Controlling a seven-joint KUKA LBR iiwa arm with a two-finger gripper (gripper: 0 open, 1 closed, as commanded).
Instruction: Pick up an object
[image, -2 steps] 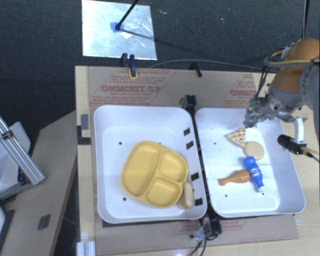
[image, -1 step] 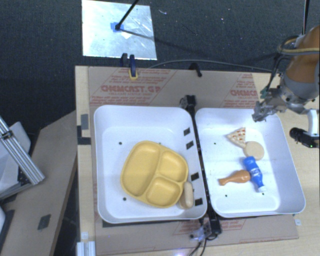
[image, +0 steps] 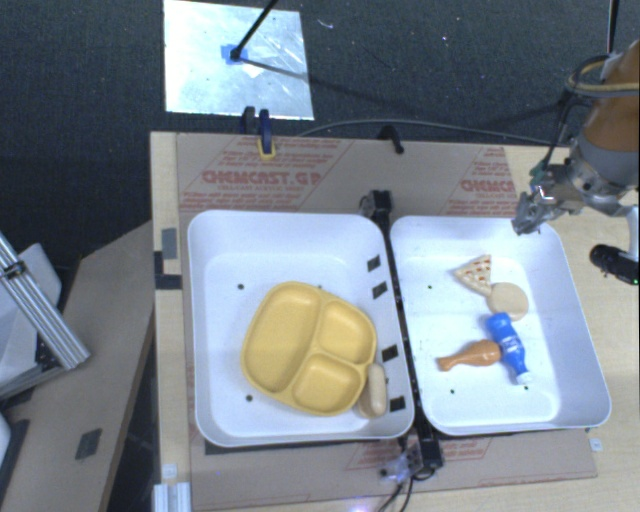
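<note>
A bench topped with a brown printed board (image: 300, 175) carries two shallow white bins side by side, with dark floor beyond and a shiny square sheet (image: 238, 60) at the far edge. The left bin (image: 215, 300) holds a yellow compartment tray (image: 305, 345), and a pale bread-roll shape (image: 374, 390) lies against the tray's near right corner. The right bin (image: 570, 380) holds four small things grouped right of its middle: a pizza-slice wedge (image: 475, 272) farthest back, a round tan disc (image: 508, 300) touching it just in front, a blue bottle (image: 508, 346) nearer still, and a brown drumstick (image: 470, 355) lying beside the bottle on its left. The arm (image: 605, 140) enters from the right, and its gripper (image: 528, 218) hangs over the far right corner of the right bin, well apart from the four things; whether the pincer is wide or narrow cannot be told, and nothing shows between its tips
</note>
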